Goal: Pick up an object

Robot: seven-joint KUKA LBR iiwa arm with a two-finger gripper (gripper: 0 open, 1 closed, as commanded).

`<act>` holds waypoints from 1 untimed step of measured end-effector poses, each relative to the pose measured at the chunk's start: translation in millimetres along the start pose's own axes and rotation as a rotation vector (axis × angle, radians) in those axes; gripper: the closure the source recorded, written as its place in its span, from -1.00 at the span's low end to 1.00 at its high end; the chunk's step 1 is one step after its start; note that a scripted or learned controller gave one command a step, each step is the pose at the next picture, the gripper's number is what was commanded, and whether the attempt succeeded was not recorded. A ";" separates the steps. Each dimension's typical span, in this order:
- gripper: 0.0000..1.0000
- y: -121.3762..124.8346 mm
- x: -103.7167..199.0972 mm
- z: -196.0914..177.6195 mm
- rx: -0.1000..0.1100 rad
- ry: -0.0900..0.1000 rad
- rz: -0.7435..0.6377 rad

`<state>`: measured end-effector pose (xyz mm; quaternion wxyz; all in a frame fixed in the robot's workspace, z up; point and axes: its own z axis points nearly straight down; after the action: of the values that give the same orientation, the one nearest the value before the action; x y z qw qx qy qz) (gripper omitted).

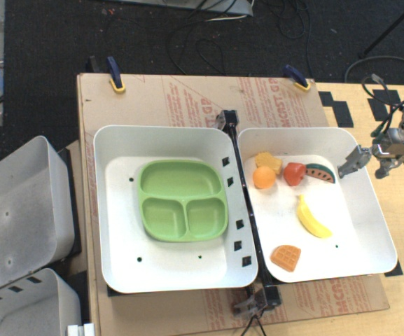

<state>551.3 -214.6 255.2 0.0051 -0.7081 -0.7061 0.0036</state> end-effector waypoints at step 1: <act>-1.00 2.3 1.2 -7.8 -0.013 -0.003 -0.004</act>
<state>553.7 -213.4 263.0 -0.0005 -0.7066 -0.7076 0.0001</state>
